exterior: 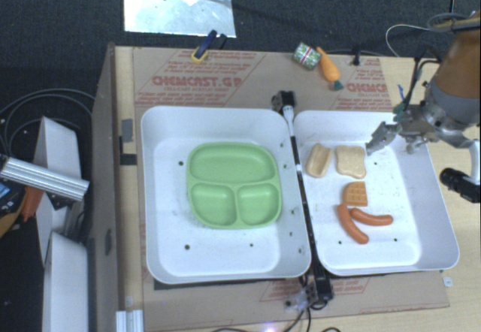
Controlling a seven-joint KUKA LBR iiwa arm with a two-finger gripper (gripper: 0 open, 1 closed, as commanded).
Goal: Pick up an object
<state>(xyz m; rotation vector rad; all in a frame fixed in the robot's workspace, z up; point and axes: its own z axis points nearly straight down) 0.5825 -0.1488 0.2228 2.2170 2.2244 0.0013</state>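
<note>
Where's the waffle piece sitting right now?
In the camera view, the waffle piece lies in the right bin, near its middle, just below the bread slice and just above the two sausages.

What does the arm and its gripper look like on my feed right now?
The arm is grey with an orange band above the wrist. Its gripper is grey metal with thin fingers. Thin cables loop around the wrist.

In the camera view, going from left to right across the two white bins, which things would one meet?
Green three-compartment plastic plate → pale bread roll → pale toast slice → two-finger gripper.
</note>
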